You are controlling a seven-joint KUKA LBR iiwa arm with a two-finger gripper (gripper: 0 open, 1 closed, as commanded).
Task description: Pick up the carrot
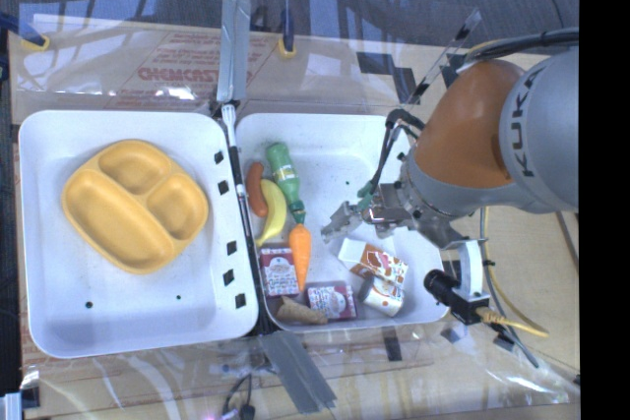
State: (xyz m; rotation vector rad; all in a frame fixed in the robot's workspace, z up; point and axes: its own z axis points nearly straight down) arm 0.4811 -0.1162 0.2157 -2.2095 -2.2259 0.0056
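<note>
Nothing lifted yet: carrot (300, 254) lying in the right bin (325, 131) near its left wall, between banana (273, 211) and a small red carton (280, 272). Gripper (346, 219) hovering just right of it, carrying nothing; jaws too blurred to tell apart or together. Whole grasp remaining.

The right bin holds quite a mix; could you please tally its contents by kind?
Right bin contents:
Carrot: 1
Banana: 1
Sausage: 1
Green bottle: 1
Small cartons or packets: 4
Brown item at the front edge, kind unclear: 1
Total: 9
</note>
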